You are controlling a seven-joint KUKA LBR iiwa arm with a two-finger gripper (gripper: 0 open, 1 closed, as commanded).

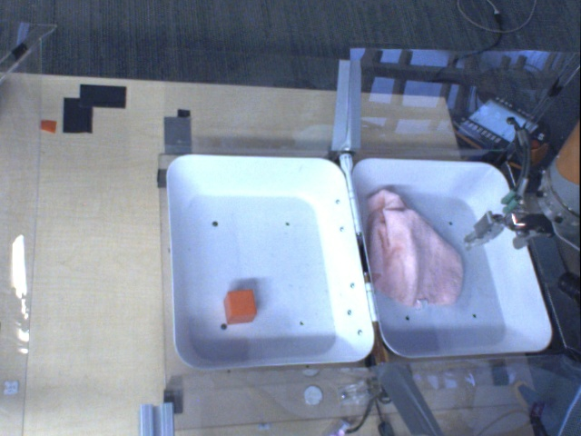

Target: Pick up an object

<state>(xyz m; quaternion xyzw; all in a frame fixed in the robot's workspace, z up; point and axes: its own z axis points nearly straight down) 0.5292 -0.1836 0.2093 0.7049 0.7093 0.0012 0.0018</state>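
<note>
tool [486, 229] over right bin [517, 334] | fingers unclear | arm cropped

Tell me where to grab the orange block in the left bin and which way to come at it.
Grip the orange block across two opposite flat side faces, coming straight down from above. It sits alone on the flat floor of the left bin, apart from the walls, so the jaws likely have room on every side; turn them to match its slightly rotated edges.

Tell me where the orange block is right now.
The orange block lies in the left white bin, toward its near-left corner, well apart from the pink cloth in the right bin.
</note>
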